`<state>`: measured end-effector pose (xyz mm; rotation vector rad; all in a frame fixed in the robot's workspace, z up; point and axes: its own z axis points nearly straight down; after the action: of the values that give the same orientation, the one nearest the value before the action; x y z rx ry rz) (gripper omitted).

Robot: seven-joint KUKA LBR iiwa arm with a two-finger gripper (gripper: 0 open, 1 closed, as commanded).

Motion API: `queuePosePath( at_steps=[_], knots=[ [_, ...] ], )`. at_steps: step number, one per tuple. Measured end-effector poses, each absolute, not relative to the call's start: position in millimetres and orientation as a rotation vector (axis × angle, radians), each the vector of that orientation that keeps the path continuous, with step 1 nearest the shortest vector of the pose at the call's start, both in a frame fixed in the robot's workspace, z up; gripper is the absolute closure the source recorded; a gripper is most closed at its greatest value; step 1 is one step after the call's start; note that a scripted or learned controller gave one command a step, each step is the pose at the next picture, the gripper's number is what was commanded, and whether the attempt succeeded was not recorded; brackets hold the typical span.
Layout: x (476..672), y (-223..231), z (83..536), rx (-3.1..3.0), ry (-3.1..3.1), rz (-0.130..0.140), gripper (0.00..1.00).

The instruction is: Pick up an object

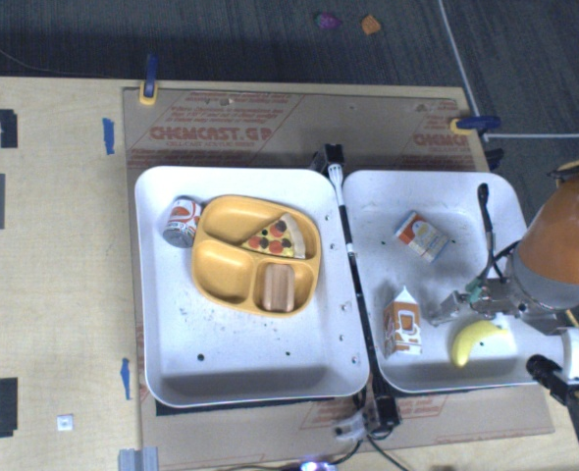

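In the right bin [505, 192], the banana [479, 341] lies nearest, the claw [453, 305] just above it, its grip impossible to judge. A carton [403, 326] stands beside; a small box [422, 237] lies farther back.

One fixed camera hangs above the tabletop [44, 292] and looks down at a slant, far enough off to take in both white bins whole. The left bin [240, 361] sits near the middle of the view, the right bin [447, 189] toward the right side. Dark floor [221, 18] runs across the top. The arm [564, 238] enters at the right edge.
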<state>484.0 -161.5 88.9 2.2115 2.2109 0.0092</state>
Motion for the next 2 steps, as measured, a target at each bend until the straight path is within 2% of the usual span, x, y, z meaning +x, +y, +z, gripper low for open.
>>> queuePosePath(
  at_steps=[1,2],
  knots=[
    [483.4,-106.0,89.0,2.211,2.209,0.009,0.00],
    [483.2,-98.9,89.0,2.213,2.198,0.003,0.00]
  ],
)
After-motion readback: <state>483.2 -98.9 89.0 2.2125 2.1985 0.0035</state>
